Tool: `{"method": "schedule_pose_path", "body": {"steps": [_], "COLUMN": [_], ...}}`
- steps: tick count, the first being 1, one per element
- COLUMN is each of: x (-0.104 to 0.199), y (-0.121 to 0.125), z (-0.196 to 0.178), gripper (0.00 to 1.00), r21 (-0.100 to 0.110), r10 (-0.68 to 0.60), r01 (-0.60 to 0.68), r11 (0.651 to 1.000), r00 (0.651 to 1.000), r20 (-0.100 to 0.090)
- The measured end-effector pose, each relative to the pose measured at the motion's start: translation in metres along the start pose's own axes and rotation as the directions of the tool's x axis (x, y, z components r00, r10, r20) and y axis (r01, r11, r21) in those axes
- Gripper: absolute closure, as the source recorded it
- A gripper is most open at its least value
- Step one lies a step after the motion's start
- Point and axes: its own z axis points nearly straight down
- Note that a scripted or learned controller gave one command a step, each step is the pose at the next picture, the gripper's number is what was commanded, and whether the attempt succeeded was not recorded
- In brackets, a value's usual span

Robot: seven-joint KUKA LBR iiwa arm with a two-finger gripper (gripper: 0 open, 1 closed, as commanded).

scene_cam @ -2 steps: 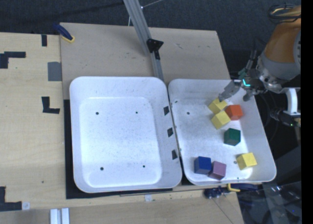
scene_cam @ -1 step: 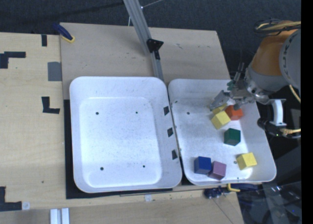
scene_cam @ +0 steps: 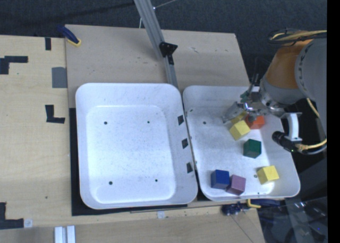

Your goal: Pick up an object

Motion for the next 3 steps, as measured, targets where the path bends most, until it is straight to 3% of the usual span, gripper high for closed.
{"method": "schedule_pose_path", "body": {"steps": [1, 3], "x": [0.001, 0.0], "y": [-0.001, -0.005], "z": [-0.006, -0.119], "gripper": [1.0, 1.0], "r21": [0.005, 0.005], "r10": [-0.001, 0.002], "r01": [0.001, -0.002], "r11": [1.0, 1.0], "r00": [1.0, 1.0], "r20": [-0.003, 0.0]}}
